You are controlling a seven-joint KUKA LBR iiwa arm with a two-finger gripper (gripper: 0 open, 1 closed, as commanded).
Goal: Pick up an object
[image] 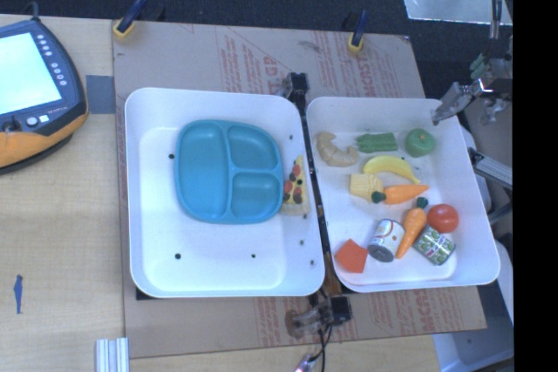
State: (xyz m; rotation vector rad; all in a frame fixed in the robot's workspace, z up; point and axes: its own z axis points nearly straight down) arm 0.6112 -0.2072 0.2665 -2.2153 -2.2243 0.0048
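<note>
White plastic fills most of what lies below me: two shallow bins side by side on a sheet of brown cardboard [261, 57], which lies on the pale wooden bench [52, 240]. My gripper [445, 107] hangs at the far right corner of the right bin [471, 274], just above its rim, with nothing seen in its grasp; whether it is parted or closed I cannot tell, for it is small and blurred there. The things to be picked up all lie in that right bin. Nearest to me is a round green fruit [420, 142], and beside it a green pepper [377, 141] and a curled beige piece [336, 151] along the far side. Below them a banana [390, 165] rests against a yellow block [364, 185], and a carrot [404, 193] lies crosswise just beneath the banana. A second carrot [411, 227] stands slantwise between a small tin can [384, 240] and a red tomato [443, 217]. A green packet [434, 247] sits just below the tomato, and an orange-red wedge [351, 256] lies in the near left corner. The left bin [148, 213] holds a blue divided plate [231, 172], and a pizza slice [296, 186] lies against that bin's right wall, just beside the plate. A tablet [30, 91] in an orange case rests on the bench at the far left, well apart from both bins. Two clamps, one [129, 20] at the left and the other clamp [356, 36] further right, grip the cardboard's far edge.
</note>
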